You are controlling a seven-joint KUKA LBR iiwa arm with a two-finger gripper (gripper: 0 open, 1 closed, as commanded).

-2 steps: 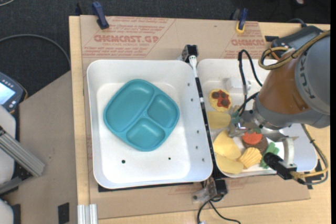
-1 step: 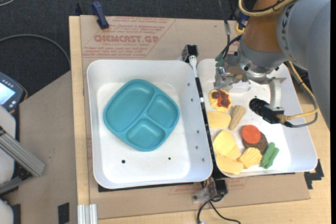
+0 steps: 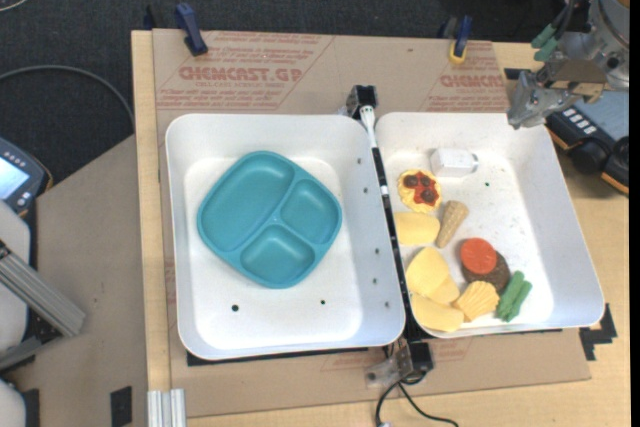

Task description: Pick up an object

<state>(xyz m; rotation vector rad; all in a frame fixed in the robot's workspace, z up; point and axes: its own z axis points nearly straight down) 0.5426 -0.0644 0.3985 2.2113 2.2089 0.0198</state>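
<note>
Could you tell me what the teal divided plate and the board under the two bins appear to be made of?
The teal divided plate looks like moulded plastic with a smooth, slightly satin finish: even colour, rounded compartment edges. The board under the bins looks like brown kraft paper or cardboard, matte, with red printed lettering; what lies beneath that facing I cannot tell.

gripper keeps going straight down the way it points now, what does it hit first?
Probably the far right rim of the right white bin: the gripper hangs just above that corner. Depth is unclear from this slanted view, so it might land just inside.
</note>
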